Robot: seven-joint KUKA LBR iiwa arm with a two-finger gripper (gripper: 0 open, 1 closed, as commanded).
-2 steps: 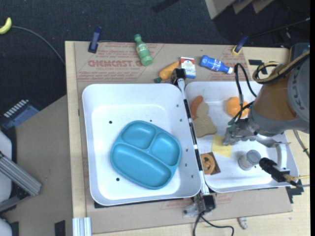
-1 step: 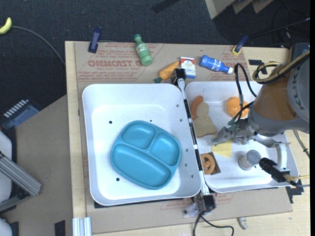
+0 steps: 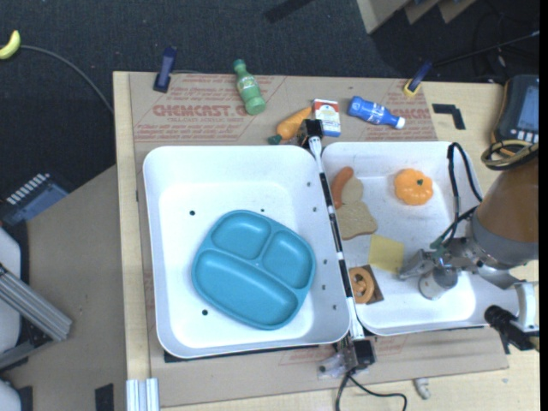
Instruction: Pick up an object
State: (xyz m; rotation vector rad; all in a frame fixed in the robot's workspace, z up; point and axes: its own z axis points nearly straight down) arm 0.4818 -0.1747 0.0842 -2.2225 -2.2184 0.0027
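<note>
Now the gripper [image 3: 431,274] is hovering low in the right bin [image 3: 445,315], just beside the yellow cheese slice [image 3: 386,253]. Whether it is grasping anything, I cannot tell. It is needing to centre over the slice, drop squarely, and pinch the edge.

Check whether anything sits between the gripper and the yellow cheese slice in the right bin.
Nothing visible does. The gripper hangs low in the right bin, and the yellow cheese slice lies just beside it toward the divider, with bare bin floor between them.
</note>
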